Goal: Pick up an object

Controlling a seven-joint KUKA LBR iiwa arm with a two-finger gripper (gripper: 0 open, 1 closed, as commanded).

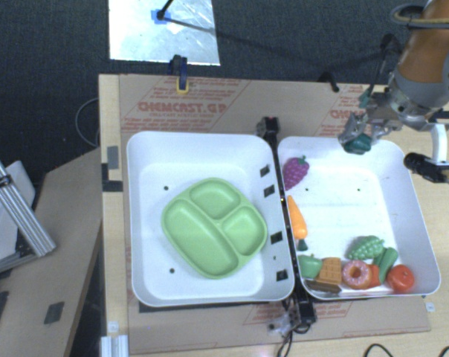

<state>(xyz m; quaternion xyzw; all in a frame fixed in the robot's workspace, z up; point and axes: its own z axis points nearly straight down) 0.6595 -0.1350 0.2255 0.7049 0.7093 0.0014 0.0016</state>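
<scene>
My gripper (357, 140) hangs over the far rim of the right bin (421, 222), near its back right corner. A small teal object (356, 145) sits between its fingertips, lifted off the bin floor. In the right bin lie purple grapes (296, 171), an orange carrot (296, 218), a green pepper (309, 265), a tan cracker (329, 271), a pink donut (356, 274), a leafy green piece (366, 248), a green pod (386, 260) and a red tomato (401, 277).
The left bin (146, 199) holds a green divided plate (213, 227). A black divider with clips (276, 199) runs between the bins. A black fixture (429, 167) sits at the right bin's right rim. A shiny sheet (163, 21) lies beyond the bench.
</scene>
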